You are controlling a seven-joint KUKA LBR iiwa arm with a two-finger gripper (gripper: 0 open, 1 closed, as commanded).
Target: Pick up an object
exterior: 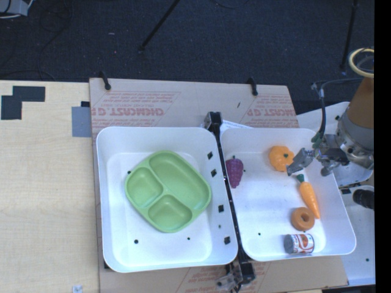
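the claw (pixel 311 162) hovers with its fingers spread over the right bin (pixel 269 249), near the pumpkin (pixel 280 157) and carrot (pixel 309 198), holding nothing, with 1 green tray (pixel 168 191) in the left bin (pixel 116 249).

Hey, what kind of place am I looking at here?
Probably a robotics lab test bench: two white bins sit on cardboard, toy food like a carrot and a green divided plate lie in them, and a gripper reaches in.
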